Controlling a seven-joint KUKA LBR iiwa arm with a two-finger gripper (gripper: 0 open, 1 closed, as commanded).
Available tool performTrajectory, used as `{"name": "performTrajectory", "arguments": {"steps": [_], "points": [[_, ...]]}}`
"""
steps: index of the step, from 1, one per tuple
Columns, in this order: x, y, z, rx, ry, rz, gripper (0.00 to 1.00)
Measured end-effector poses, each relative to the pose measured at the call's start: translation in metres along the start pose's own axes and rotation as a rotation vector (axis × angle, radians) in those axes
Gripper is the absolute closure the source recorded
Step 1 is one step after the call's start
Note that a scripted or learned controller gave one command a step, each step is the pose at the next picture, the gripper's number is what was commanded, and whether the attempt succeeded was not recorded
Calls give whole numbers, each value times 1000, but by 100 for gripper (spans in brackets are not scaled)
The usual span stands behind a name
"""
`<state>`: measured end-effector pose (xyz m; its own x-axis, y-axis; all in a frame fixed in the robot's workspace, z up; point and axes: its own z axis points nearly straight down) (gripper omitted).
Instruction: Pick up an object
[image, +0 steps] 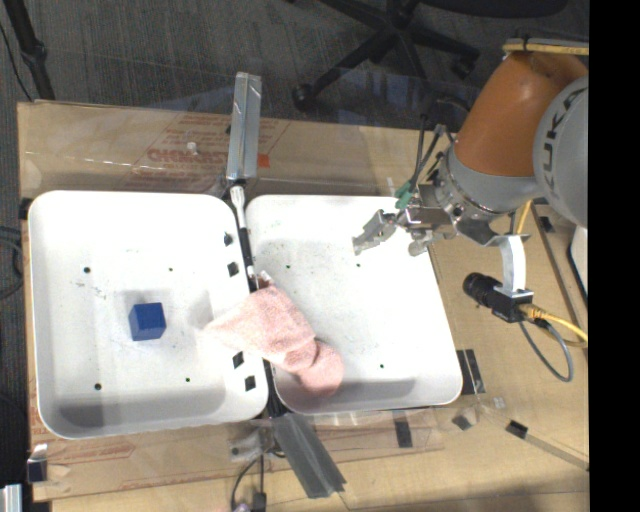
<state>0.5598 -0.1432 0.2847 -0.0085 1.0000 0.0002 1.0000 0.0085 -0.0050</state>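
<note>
The gripper (368, 238), its jaws pressed together on nothing, hovers over the right bin (420, 330), far from a pink cloth (285, 338) draped across the divider and a blue cube (147, 320) left.

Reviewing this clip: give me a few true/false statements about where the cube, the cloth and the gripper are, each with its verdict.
1. The blue cube sits in the left bin. True.
2. The pink cloth lies wholly inside the right bin. False: it drapes over the divide between the two bins, reaching into both.
3. The gripper holds the cube. False: the cube rests on the left bin's floor, far from the gripper, and nothing shows at the gripper.
4. The gripper is above the upper part of the right bin. True.
5. The cube touches the cloth. False: bare bin floor lies between them.
</note>
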Motion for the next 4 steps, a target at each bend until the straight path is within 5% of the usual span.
{"name": "performTrajectory", "arguments": {"steps": [1,2,3,4], "points": [[-40,-4,145,0,1,-247,0],[-10,12,193,-2,0,-663,0],[-4,-7,116,-6,-3,-707,0],[-1,23,193,-1,0,-488,0]]}}
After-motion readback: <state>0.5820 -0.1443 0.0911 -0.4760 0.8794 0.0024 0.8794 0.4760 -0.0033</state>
